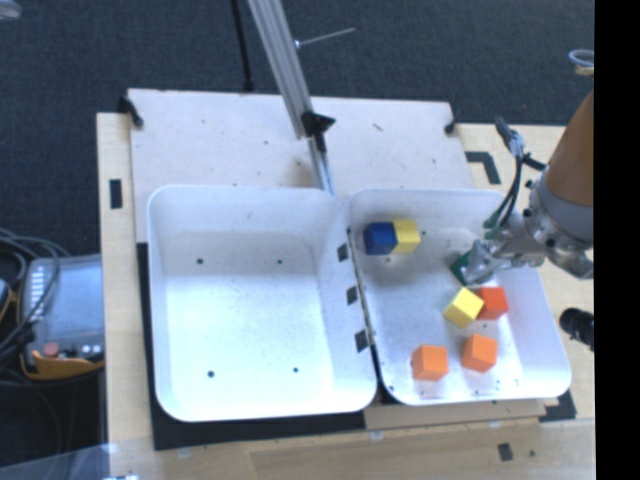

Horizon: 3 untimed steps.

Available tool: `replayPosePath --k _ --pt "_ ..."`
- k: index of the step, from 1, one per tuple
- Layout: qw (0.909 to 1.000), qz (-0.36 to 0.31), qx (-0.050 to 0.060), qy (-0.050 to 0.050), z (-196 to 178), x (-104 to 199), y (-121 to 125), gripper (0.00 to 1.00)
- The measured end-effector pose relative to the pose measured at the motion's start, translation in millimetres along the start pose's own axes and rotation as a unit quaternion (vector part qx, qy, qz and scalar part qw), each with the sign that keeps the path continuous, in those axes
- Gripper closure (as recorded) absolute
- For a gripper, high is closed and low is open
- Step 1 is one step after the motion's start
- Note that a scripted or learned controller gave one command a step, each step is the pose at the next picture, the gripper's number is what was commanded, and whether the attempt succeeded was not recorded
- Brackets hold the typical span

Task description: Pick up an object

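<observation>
- Five blocks lie in the right bin (555, 368): a blue-and-yellow block (391, 237) at its far left, a yellow cube (464, 307) tilted on a corner near the middle, a red-orange cube (494, 302) touching that one's right side, and two orange cubes (430, 362) (479, 352) side by side at the near edge.
- All look like plain, matte, hard-edged solids; the blue-and-yellow one is longer than the rest, blue on its left half and yellow on its right.
- The gripper (472, 265) hangs low just far of the yellow cube, with something dark green at its tip; nothing is seen between the fingers, and whether they are apart or together cannot be told.
- Open floor shows between the blue-and-yellow block and the near cubes; the yellow and red-orange pair leave no gap between them.
- The grey arm (560, 218) with its orange band reaches in from the right, cables looping along it.
- The left bin (165, 268) is smooth white with rounded corners and a raised rim meeting the right bin's rim.
- A slanted metal pole (283, 58) rises from the far side of the bench (230, 138).
</observation>
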State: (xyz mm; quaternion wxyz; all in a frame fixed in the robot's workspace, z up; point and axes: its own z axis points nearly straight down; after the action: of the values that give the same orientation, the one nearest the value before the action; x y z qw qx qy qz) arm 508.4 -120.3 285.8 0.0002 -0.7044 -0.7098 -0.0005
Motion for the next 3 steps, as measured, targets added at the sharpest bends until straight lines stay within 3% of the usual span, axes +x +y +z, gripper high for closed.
replayPosePath --k 3 --pt "1.0000 0.000 0.001 0.001 37 161 -8 1.00"
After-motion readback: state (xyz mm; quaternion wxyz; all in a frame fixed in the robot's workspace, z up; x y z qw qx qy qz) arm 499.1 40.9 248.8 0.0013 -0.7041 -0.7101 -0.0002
